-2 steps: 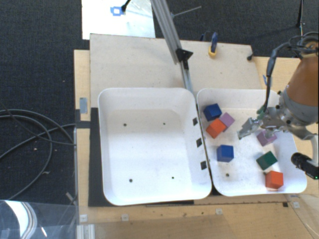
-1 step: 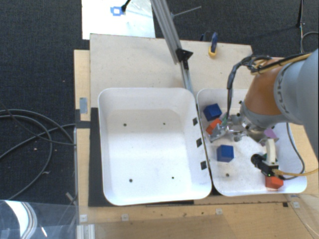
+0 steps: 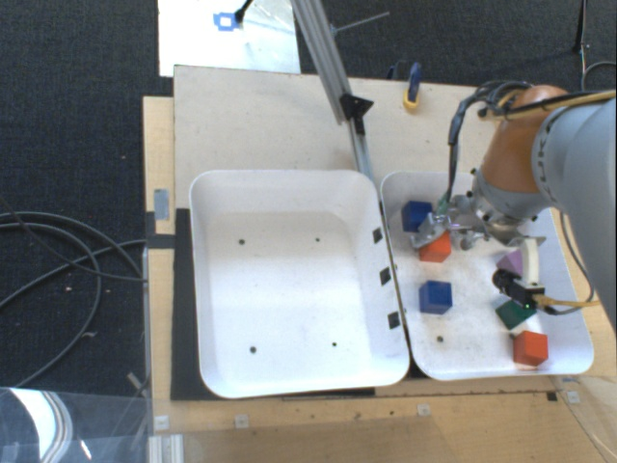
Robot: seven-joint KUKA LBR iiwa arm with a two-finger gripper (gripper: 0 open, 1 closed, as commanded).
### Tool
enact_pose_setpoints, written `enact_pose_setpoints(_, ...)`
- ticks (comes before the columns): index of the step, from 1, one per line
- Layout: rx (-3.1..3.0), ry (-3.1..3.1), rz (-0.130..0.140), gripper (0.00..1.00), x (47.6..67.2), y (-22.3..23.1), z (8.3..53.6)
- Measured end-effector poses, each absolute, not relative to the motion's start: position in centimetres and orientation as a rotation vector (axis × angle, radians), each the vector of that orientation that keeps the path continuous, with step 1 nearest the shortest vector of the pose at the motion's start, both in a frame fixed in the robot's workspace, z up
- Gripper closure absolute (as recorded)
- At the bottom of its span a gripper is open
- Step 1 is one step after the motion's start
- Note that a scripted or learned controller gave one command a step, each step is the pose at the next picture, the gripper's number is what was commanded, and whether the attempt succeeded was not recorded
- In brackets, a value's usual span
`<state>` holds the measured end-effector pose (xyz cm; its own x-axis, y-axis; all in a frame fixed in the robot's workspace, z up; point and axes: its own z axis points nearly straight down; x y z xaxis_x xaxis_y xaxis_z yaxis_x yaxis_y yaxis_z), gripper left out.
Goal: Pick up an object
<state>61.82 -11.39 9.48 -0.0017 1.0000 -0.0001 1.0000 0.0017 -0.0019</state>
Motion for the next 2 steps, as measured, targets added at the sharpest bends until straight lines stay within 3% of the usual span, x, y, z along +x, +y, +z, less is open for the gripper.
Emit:
enact_pose_setpoints(1, -2.216, -2.232, -0.001, 1.00, 62.1, -11.4, 10.6)
enact_pose_setpoints(2, -2.212, -2.241, -0.014, 1.00, 65.8, -4.2, 19.6)
